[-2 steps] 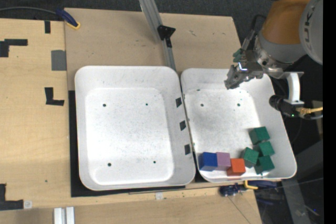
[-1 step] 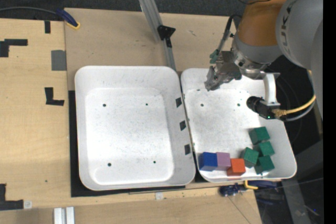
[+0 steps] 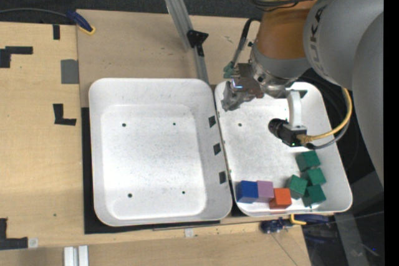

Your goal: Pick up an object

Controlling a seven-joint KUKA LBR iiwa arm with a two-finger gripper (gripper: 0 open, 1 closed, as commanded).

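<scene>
Along the front edge of the right bin (image 3: 268,134) lie a blue block (image 3: 247,190), a purple block (image 3: 265,189) and an orange block (image 3: 282,197). Several green blocks (image 3: 310,177) are clustered at its front right corner. My gripper (image 3: 234,95) hangs over the bin's back left corner, far from all the blocks. I see nothing held in it.
The left bin (image 3: 153,149) sits beside the right one, with small black clips on the shared wall. A slanted metal pole (image 3: 181,9) rises behind the bins. A black cable plug (image 3: 282,129) hangs from the wrist over the right bin.
</scene>
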